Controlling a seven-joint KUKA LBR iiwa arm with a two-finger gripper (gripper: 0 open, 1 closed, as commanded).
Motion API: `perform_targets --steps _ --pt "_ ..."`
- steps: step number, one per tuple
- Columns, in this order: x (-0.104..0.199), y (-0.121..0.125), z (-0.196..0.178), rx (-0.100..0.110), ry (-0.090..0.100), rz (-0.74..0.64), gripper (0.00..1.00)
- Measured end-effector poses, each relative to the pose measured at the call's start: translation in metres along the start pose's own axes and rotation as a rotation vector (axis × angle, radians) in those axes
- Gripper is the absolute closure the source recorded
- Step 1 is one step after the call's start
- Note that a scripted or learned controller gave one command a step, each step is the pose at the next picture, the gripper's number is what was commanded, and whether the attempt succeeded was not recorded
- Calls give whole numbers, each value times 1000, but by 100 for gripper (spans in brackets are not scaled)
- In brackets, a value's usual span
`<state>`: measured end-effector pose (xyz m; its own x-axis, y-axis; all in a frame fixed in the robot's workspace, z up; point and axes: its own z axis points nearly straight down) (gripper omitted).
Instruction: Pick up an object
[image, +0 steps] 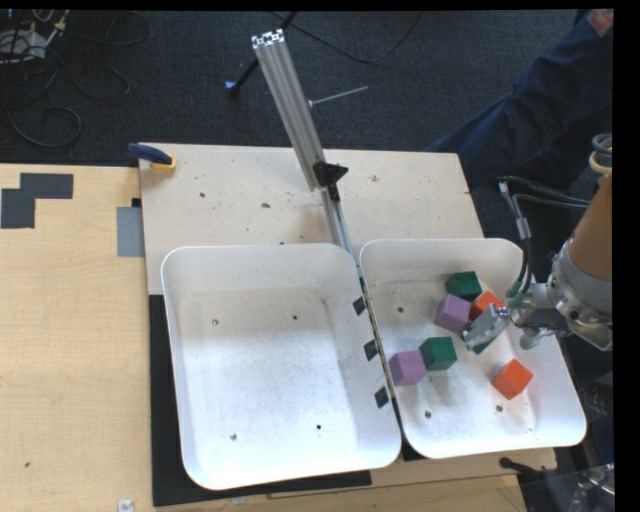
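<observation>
Left bin (200, 270): white, shallow, nothing in it to grasp. Divider rail (368, 330) with dark clips: joins the two bins; keep the descent away from it. Right bin (560, 425): holds all the candidates. Purple cube, lower (407, 367): near the rail, touching or just beside the lower green cube (438, 352); a poor first choice, since closing on one would likely nudge the other. Purple cube, upper (453, 313): just left of the gripper, crowded by its neighbours. Upper green cube (463, 284): toward the far wall, behind the purple one. Orange cube, upper (487, 302): partly hidden by the gripper. Gripper (487, 327): low over the cluster, angled in from the right; a dark green shape seems to sit at its tips, but whether the fingers are spread or closed on anything cannot be told. Orange cube, lower (512, 379): stands alone, well apart from the rest. Recommended handling: centre over one cube, square to its flat faces, descend straight, close, then lift slowly.
</observation>
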<state>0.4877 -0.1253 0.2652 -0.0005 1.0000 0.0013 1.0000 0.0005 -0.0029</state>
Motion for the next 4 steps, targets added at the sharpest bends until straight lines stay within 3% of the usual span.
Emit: perform_targets --steps 1,4 --pt "-1 0 0 -1 -1 5 0" --pt "1 4 153 5 1 4 0"
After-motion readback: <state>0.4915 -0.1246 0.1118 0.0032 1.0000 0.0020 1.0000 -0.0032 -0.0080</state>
